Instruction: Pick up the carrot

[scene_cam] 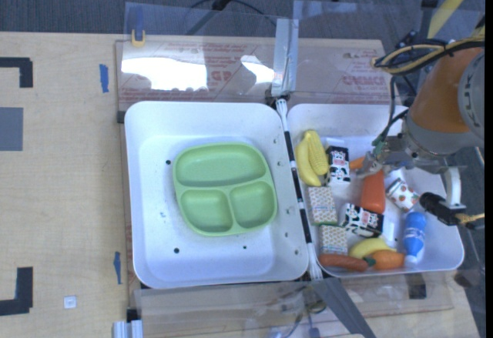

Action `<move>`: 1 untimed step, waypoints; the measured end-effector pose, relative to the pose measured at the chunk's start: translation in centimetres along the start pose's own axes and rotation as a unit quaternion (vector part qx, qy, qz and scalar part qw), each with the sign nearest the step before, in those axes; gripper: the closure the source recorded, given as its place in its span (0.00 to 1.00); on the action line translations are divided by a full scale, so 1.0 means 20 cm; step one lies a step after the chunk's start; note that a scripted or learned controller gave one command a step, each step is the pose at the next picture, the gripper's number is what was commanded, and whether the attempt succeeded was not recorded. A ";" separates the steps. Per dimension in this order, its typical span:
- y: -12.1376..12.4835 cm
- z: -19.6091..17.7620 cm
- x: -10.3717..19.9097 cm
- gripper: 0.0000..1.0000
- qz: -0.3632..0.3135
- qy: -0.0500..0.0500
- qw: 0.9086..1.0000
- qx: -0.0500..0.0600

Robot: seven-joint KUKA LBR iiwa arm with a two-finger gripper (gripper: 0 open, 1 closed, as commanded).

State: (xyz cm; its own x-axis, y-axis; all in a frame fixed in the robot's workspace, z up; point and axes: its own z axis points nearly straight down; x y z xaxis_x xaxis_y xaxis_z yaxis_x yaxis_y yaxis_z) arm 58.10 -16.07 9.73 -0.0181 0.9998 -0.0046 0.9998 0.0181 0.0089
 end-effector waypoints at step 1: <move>0.15 -0.40 -0.26 1.00 0.127 0.001 0.992 0.004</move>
State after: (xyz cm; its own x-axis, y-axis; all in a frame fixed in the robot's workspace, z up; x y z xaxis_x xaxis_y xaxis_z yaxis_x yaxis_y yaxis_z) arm 61.03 -21.20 17.83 0.2340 0.9722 -0.0017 0.9722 -0.2340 0.0012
